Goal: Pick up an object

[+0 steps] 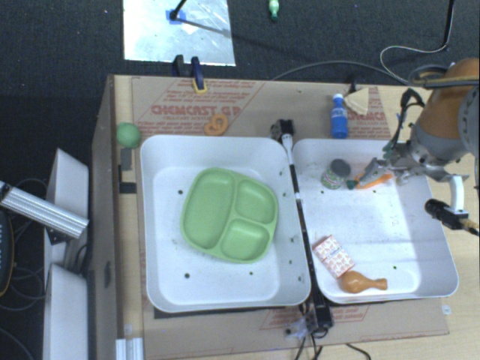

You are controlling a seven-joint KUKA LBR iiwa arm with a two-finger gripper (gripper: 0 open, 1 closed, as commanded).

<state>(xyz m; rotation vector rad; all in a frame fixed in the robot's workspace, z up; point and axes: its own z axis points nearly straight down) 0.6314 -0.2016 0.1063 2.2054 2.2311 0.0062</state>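
The right bin [420, 276] holds a slim orange carrot-like piece [369, 181] near its back wall. Just left of that piece sit a small grey disc [340, 167] and a greenish round lump [332, 178]. A pink patterned packet [333, 255] and a tan gourd-shaped toy [361, 281] lie near the front edge. My gripper [390, 168] hangs low over the back right of this bin, right at the orange piece's right end. I cannot make out whether it has hold of that piece.
The left bin [161, 276] carries a green divided plate [229, 214]. On the bench behind the bins stand a blue bottle [339, 116], a tan wedge [361, 100], an orange ring-shaped toy [216, 124] and a green ball [127, 134]. The right bin's middle is bare.
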